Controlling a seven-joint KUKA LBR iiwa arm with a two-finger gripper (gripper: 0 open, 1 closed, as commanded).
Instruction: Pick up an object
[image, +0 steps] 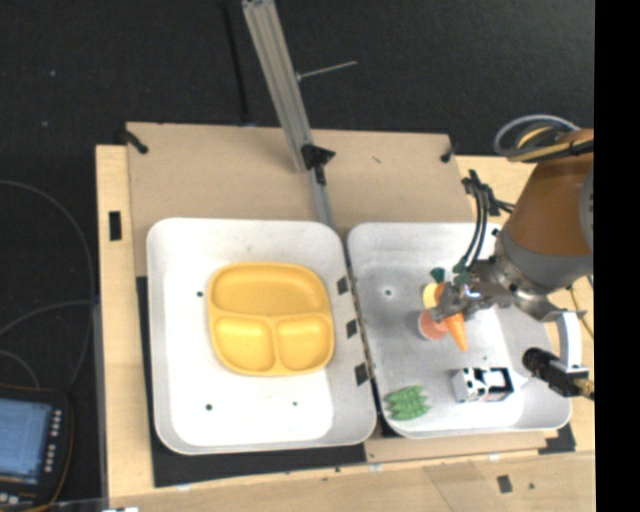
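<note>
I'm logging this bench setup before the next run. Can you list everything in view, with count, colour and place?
bins: 2, white, side by side on the bench
divided tray: 1, yellow, in the left bin
carrot toy: 1, orange, right bin, under the gripper
round piece: 1, pinkish red, right bin, beside the carrot
leafy toy: 1, green, right bin, near front edge
small block: 1, black and white, right bin, front right
metal post: 1, grey, behind the bins
gripper: 1, grey arm with orange band, over the right bin
</note>
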